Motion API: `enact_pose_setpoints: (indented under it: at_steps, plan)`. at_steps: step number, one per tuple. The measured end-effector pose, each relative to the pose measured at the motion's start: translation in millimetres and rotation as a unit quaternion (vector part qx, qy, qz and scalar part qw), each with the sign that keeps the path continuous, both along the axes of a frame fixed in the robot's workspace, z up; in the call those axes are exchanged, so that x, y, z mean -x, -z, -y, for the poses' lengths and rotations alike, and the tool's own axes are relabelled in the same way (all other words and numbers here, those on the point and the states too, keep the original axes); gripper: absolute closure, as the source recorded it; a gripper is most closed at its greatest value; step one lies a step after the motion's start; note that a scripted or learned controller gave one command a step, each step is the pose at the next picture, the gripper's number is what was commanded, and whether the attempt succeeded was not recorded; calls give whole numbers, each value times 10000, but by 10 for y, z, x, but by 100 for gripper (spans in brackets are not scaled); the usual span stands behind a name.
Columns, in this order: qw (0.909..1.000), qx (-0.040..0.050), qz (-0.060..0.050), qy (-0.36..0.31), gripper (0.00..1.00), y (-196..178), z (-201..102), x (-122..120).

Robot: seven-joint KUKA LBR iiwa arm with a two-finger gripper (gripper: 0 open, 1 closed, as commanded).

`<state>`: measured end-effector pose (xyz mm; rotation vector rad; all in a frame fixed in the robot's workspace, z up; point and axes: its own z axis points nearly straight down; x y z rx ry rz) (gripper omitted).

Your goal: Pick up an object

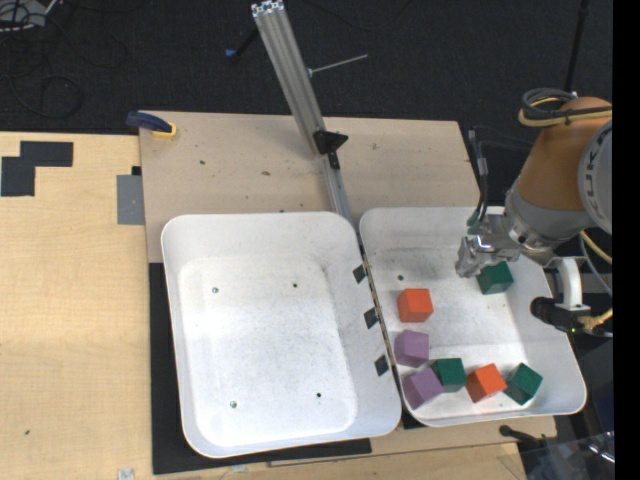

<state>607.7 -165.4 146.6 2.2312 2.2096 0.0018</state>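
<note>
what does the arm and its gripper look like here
The arm is bulky and rounded: a wide orange band above a grey wrist section. A yellowish cable loops over its top. The gripper is a small silvery metal unit with short fingers.

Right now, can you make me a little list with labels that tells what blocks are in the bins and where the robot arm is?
right bin: seven blocks
orange blocks: two, one near the middle, one at the front
purple blocks: two, and, by the left wall
green blocks: three, and at the front, one beside the gripper
gripper: low over the right bin's far side
holding a block: cannot tell
left bin: white, left of the right bin
</note>
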Motion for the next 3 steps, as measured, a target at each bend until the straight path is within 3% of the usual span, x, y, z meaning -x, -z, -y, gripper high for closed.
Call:
enact_pose_setpoints:
  at_steps: [2, 3]
  plan:
    - [10000, 5, 10, -50, 100, -962, 14, -43]
    - [10000, -11, -25, -67, 100, -884, -420, -74]
